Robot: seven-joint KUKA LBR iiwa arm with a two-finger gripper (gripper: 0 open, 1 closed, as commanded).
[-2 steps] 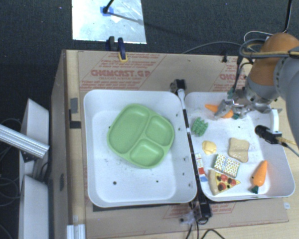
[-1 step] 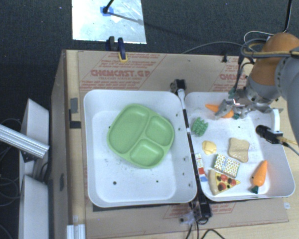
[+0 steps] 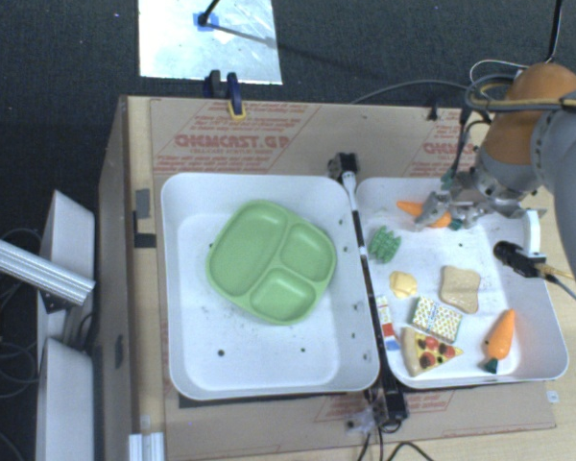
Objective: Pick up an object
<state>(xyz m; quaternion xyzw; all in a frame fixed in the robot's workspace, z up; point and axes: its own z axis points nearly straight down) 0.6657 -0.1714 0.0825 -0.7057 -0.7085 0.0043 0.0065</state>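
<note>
My gripper (image 3: 445,211) hangs low over the far end of the right bin (image 3: 547,349). Directly under it lies an orange carrot-like piece (image 3: 410,206), whose left tip sticks out past the gripper while the rest is covered. Whether the piece is gripped is unclear. Nearer in the same bin are a green broccoli piece (image 3: 384,245), a small yellow piece (image 3: 402,282), a slice of toast (image 3: 460,288), a patterned cracker (image 3: 436,319), a pizza slice (image 3: 427,351) and a second carrot (image 3: 500,332).
The left bin (image 3: 187,353) holds a green divided plate (image 3: 272,260). A central divider (image 3: 363,257) separates the two bins. The arm (image 3: 542,133) comes in from the upper right over the right bin's far corner.
</note>
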